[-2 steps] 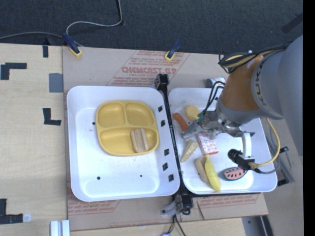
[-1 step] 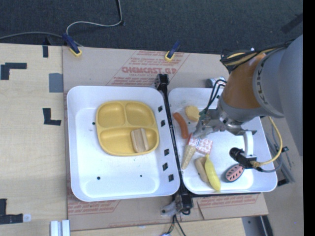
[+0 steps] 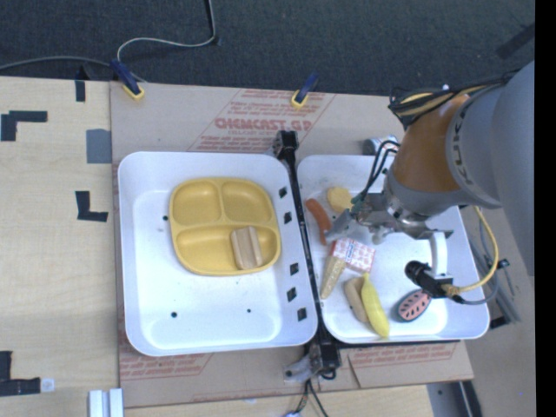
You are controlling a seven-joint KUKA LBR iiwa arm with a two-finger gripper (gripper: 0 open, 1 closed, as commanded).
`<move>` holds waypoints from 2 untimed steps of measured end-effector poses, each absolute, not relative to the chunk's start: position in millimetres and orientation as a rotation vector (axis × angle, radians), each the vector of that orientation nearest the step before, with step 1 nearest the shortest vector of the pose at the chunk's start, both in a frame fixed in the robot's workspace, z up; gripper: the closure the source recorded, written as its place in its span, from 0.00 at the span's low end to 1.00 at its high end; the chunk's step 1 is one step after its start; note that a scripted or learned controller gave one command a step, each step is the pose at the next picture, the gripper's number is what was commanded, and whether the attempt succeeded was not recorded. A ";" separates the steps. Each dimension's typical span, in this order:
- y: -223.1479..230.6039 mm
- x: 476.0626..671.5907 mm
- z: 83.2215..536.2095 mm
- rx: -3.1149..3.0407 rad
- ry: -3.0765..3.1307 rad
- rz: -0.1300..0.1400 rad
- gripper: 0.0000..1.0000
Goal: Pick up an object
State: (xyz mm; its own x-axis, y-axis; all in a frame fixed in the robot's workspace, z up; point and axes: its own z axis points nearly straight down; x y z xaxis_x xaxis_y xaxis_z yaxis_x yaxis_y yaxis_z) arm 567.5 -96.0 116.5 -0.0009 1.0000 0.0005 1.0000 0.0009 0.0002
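My gripper (image 3: 358, 220) hangs low over the left half of the right bin (image 3: 465, 320), under the orange band of the arm. Just below it lies a red-and-white packet (image 3: 353, 254). A reddish sausage (image 3: 318, 215) and a small yellow piece (image 3: 339, 199) lie to its left, the yellow piece partly covered by the wrist. Toward the bin's front lie a tan cone-shaped piece (image 3: 333, 275), a brown stick (image 3: 354, 298), a yellow banana (image 3: 374, 309) and a watermelon slice (image 3: 412, 306). Nothing shows as held.
The left bin (image 3: 148, 320) holds a yellow divided plate (image 3: 224, 224) with a tan block (image 3: 248, 248) in its lower right compartment. A black divider with clips (image 3: 300, 233) runs between the bins. A black and yellow cable (image 3: 452, 287) loops over the right bin.
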 end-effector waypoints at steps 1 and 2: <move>-109.6 631.5 86.1 -2.220 -2.226 -0.004 0.00; -109.5 631.4 95.4 -2.219 -2.227 -0.003 1.00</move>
State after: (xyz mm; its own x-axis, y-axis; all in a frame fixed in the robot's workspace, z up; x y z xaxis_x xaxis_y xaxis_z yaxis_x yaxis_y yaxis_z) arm 631.4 -109.5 95.4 -0.0034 1.0000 -0.0004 1.0000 0.0034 0.0032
